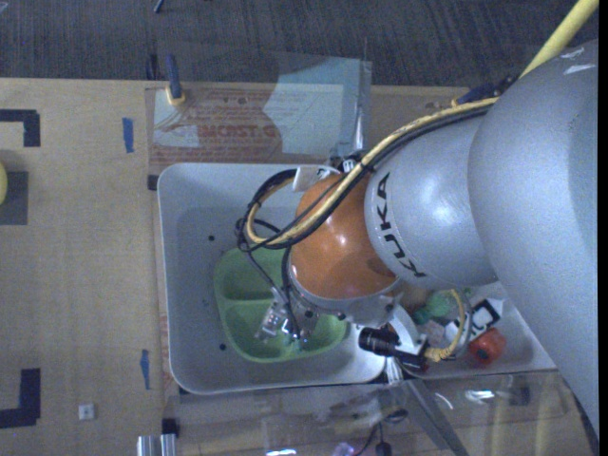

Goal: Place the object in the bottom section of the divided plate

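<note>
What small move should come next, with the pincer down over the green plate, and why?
Probably pause and lift slightly for a clearer look. The pincer sits low over the green divided plate in the left white bin, but the orange wrist band hides the plate's sections, and no object is visible between its tips.

A pale wooden worktop (76, 283) carried strips of blue tape (127, 134) and black corner markings (23, 126). A small orange-red object (485, 347) lay in the right bin, near a green item (440, 305).
</note>
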